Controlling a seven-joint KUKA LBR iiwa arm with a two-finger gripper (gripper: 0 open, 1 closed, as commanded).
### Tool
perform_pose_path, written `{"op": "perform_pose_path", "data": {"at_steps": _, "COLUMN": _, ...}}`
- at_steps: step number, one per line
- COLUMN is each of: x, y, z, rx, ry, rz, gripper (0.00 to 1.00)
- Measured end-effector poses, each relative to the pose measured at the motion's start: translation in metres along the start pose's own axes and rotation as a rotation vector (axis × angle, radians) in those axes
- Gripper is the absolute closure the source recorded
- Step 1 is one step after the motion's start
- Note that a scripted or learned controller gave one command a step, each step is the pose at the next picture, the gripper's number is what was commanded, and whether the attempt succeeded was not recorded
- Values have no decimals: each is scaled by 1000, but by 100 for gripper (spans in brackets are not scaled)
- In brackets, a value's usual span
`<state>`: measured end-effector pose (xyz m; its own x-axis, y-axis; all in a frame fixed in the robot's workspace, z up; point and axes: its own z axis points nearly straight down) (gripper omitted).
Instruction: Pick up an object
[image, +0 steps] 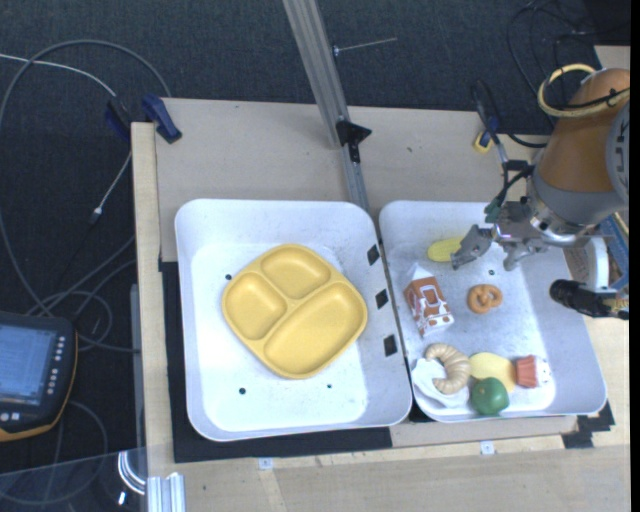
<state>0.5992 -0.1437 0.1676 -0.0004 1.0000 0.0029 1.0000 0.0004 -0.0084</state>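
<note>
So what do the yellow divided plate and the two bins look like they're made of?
The yellow divided plate looks like moulded plastic: uniform colour, rounded compartment walls, a soft sheen. The left bin and right bin seem to be white plastic or coated metal, matte and faintly speckled; I can't tell which.

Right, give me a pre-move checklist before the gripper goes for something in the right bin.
1. Fingers spread: ok. The gripper is open, its two fingers apart above the right bin.
2. Nothing carried: ok. Nothing sits between the fingers.
3. Nearest target free: ok. The yellow piece lies just left of the fingers, apart from the other items.
4. Alternative target: ok. The pretzel lies alone on the bin floor below the gripper.
5. Crowding: not ok. The croissant, green ball and yellow fruit are bunched together at the near edge.
6. Height above the floor: cannot tell.
</note>
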Motion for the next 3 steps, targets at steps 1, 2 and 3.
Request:
{"op": "perform_pose_path", "data": {"at_steps": 1, "x": -2, "y": -3, "z": 63, "rx": 0, "ry": -1, "rz": 0, "gripper": 0}}
{"op": "perform_pose_path", "data": {"at_steps": 2, "x": -2, "y": -1, "z": 47, "rx": -10, "ry": -2, "rz": 0, "gripper": 100}}
{"op": "perform_pose_path", "data": {"at_steps": 3, "x": 4, "y": -8, "z": -9, "rx": -15, "ry": -4, "rz": -1, "gripper": 100}}
